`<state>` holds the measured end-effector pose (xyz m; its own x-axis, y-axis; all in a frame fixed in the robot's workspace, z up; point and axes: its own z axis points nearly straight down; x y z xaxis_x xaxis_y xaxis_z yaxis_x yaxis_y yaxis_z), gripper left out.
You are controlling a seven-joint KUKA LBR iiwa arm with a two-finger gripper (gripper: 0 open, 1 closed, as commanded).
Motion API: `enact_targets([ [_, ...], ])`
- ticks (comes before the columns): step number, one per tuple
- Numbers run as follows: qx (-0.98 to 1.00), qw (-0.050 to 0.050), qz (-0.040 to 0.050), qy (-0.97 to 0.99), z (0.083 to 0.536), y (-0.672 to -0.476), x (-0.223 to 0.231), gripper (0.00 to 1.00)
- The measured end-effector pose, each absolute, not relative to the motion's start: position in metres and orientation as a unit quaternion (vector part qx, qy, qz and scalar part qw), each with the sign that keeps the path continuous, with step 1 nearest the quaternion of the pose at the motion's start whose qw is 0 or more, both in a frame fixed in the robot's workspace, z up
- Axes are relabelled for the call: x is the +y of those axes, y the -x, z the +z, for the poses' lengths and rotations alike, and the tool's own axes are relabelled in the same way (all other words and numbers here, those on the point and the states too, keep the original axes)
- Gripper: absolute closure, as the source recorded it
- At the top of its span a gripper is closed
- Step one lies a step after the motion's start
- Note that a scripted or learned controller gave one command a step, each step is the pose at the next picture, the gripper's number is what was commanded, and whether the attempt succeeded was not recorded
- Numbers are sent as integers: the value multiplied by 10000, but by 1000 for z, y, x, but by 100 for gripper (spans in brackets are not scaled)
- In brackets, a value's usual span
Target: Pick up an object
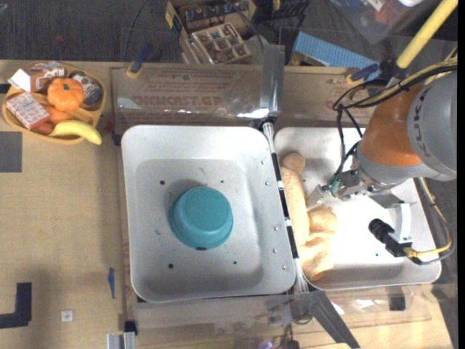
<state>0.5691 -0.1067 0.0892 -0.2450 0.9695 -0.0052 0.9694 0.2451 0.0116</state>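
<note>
Worktop (58, 217) carries 2 shallow white bins side by side. Left bin (138, 145): 1 teal bowl (202, 217), upside down, near the middle of the floor and apart from every wall. Right bin (363, 269): 3 tan, bread-like items, all crowded toward its left side. The long loaf (293, 191) lies against the wall shared with the left bin. The smaller roll (324, 221) sits just beside the loaf's lower half. The third piece (317, 257) lies below the roll, near the bin's lower left corner. The arm (407, 133) reaches in from the right over the right bin. The gripper (336, 188) hangs low just above and to the right of the smaller roll, near the long loaf. Whether it is wide or closed cannot be told, and no item is seen held in it. At the worktop's far left corner stands a basket (13, 113) with an orange pumpkin (65, 93) and a banana (77, 130), well apart from both bins.
</note>
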Motion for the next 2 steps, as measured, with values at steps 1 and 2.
enact_targets([
  [1, 8006, 53, 32, -5991, 89, -521, -99, 0],
  [2, 7909, 55, 42, -6119, 89, -485, -104, 0],
])
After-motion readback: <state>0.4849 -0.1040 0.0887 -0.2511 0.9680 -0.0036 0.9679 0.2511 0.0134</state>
